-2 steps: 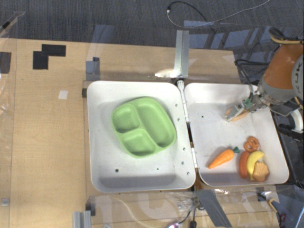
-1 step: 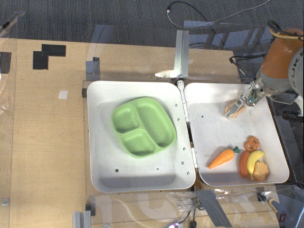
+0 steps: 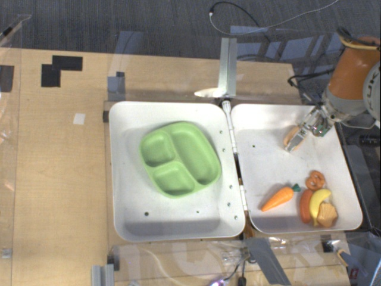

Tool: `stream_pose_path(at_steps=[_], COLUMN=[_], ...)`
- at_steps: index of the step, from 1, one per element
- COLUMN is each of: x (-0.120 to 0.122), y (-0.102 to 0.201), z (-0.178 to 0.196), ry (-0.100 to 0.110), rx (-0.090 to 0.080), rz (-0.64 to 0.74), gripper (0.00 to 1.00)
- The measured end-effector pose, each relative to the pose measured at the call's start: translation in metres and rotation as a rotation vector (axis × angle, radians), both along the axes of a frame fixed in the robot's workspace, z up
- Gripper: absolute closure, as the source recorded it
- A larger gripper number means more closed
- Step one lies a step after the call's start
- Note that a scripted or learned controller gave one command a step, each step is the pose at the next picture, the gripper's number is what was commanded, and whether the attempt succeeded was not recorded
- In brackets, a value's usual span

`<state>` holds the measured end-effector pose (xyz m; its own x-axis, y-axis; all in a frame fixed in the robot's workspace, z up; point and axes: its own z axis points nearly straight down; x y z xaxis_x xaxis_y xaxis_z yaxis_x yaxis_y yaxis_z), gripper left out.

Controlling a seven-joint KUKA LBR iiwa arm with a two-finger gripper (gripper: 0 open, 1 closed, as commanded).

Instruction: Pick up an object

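A grey KUKA arm with an orange band reaches in from the right over two shallow white bins, a left bin and a right bin, set side by side on a wooden bench. One green divided plate with three compartments sits in the left bin. The single gripper hangs over the upper part of the right bin, its fingers a little apart with nothing between them.

The pickable objects lie well apart from it, in the lower right corner of that bin: one orange carrot on its own, and beside it a tight cluster of one red sausage-like piece, one yellow banana, one brown pretzel and one tan biscuit-like piece.

The likely risks: closing where the gripper now hangs would catch only bare bin floor; a descent into the cluster could nudge its touching neighbours or wedge a finger against the bin wall; the tapered carrot may slip or roll out of a narrow pinch.
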<state>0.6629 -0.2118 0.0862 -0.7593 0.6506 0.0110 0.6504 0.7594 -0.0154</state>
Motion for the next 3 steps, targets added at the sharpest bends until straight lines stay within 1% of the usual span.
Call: stream_pose_path(at_steps=[1, 2, 3], x=[0.001, 0.003, -0.034], y=[0.000, 0.002, 0.007], z=[0.007, 0.017, 0.098], ry=[0.002, -0.001, -0.029], rx=[0.001, 0.001, 0.002], rz=[0.001, 0.003, 0.004], gripper=[1.00, 1.00, 1.00])
